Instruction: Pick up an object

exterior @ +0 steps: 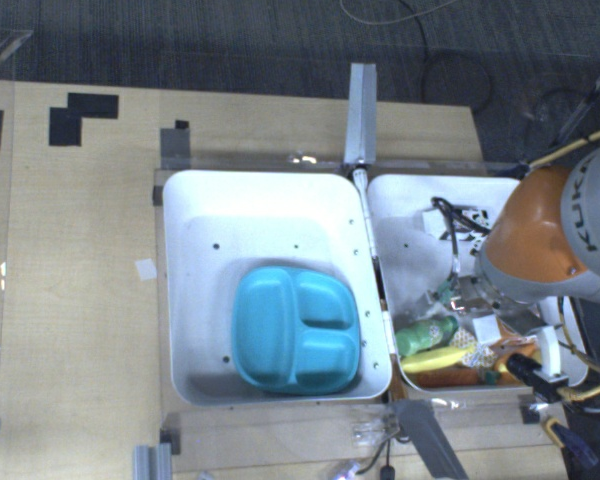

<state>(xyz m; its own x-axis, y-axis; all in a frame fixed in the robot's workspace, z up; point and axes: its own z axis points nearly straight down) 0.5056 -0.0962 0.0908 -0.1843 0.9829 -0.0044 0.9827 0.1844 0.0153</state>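
Right bin: green bottle lying lengthwise left-right beside a yellow banana; label unreadable. Gripper above them, grip state impossible to tell.

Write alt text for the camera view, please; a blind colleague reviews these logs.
A grey KUKA arm with an orange band reaches from the right into the right white bin, its wrist above a pile of small objects at the near edge. The left white bin holds a blue divided tray.
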